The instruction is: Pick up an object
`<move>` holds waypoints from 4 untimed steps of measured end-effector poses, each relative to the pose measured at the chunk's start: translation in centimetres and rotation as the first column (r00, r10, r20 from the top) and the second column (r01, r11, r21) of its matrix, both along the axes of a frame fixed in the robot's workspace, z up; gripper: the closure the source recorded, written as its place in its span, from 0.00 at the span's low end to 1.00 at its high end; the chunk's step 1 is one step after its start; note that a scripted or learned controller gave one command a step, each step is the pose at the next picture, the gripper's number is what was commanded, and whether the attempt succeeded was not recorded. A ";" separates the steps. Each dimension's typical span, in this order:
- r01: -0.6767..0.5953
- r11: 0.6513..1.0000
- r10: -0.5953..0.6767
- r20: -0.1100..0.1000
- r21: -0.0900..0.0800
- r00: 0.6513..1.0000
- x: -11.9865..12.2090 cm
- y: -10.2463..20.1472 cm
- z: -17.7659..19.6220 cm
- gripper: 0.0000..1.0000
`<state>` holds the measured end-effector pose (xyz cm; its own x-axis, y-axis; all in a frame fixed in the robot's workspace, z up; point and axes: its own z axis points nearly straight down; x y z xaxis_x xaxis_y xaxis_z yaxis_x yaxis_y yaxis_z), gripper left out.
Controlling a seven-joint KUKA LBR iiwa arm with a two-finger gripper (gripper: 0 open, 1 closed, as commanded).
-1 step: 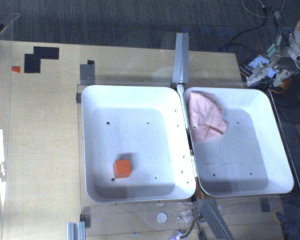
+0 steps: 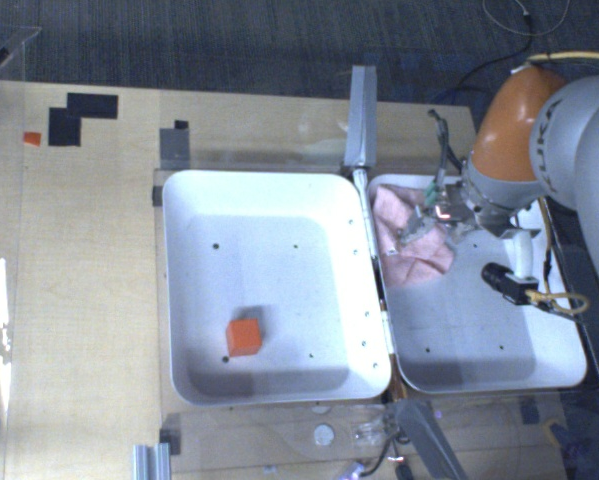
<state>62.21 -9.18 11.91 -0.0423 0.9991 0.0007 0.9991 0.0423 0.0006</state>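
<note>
Pink cloth (image 2: 411,240), crumpled and soft, lies bunched in the far left corner of the right bin (image 2: 479,353), pressed close to the wall that this bin shares with its neighbour. And right over the cloth's near-right edge sits the gripper (image 2: 431,214), dipping down at a slant toward the fabric! Whether it is spread wide, pinched narrow or actually clutching a fold, I cannot tell; the metalwork there is too tangled and small to read. Behind the gripper, to the right of the cloth, the grey arm (image 2: 579,138) looms in, its orange band (image 2: 507,118) bulging just above the wrist. A black cable piece (image 2: 509,283) hangs below the wrist, over the bin floor to the right of the cloth. Across the shared wall, well apart from the cloth, the left bin (image 2: 199,268) carries one small orange block (image 2: 244,337) near its front left corner. Both bins rest on the pale wooden bench (image 2: 69,298).
</note>
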 end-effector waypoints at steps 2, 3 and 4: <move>-0.126 0.992 0.126 0.022 -0.007 0.992 -0.7 -0.8 -2.6 0.00; -0.217 0.976 0.217 0.021 -0.006 0.976 -1.9 -3.4 -2.6 0.00; -0.237 0.971 0.237 0.022 -0.009 0.971 -2.5 -0.4 -2.6 0.00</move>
<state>59.74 -9.54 9.35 -0.2780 0.9605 -0.0097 0.9603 0.2781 0.0224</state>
